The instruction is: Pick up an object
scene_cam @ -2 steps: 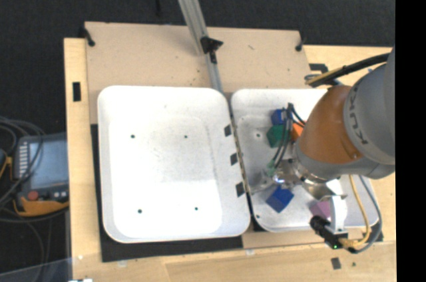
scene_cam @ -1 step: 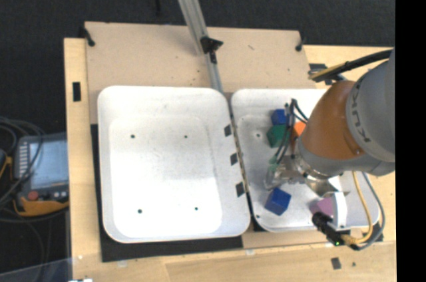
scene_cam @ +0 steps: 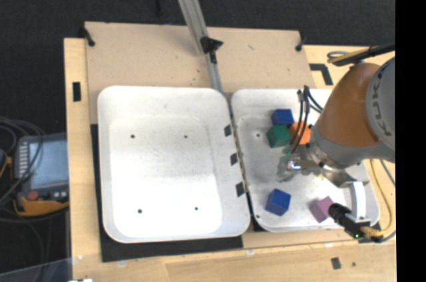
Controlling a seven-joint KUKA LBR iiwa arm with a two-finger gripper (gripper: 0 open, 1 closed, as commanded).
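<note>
In the right bin [scene_cam: 256, 108] lie several small blocks. A blue block [scene_cam: 282, 117] sits at the back with a green block [scene_cam: 278, 136] just in front of it and an orange piece [scene_cam: 303, 135] beside that. Another blue block [scene_cam: 278, 201] rests near the front, and a purple block [scene_cam: 321, 209] lies to its right. My gripper [scene_cam: 291, 169] hangs low over the bin floor, between the green block and the front blue block. The orange-banded wrist [scene_cam: 353, 118] covers much of the bin's right side.
The left bin [scene_cam: 166, 161] lies beside the right one, with a row of dark clips [scene_cam: 236, 157] along the shared edge. A slanted metal pole [scene_cam: 190, 4] rises behind the bins. A pendant with cables [scene_cam: 40, 171] lies off the bench's left side.
</note>
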